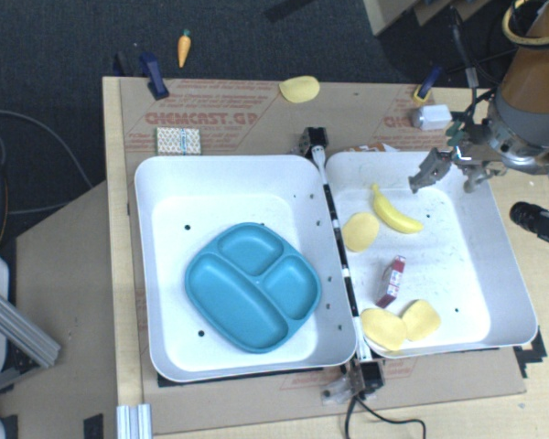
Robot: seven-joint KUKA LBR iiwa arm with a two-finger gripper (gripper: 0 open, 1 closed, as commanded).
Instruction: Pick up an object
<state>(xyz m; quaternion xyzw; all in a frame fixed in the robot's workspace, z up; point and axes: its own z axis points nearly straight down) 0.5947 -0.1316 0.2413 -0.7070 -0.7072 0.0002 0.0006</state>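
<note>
The right bin holds a yellow banana, a pale yellow round piece, a small red and white packet and two yellow lumps near its front edge. My gripper hangs over the bin's back right corner, up and to the right of the banana. Its fingers are spread apart with nothing between them, so it is open. A blue divided plate lies in the left bin.
On the bench behind the bins lie a yellow oval piece, a patterned card, a blue clip and a white block. A small carrot lies on the dark floor beyond. A black clamp sits between the bins.
</note>
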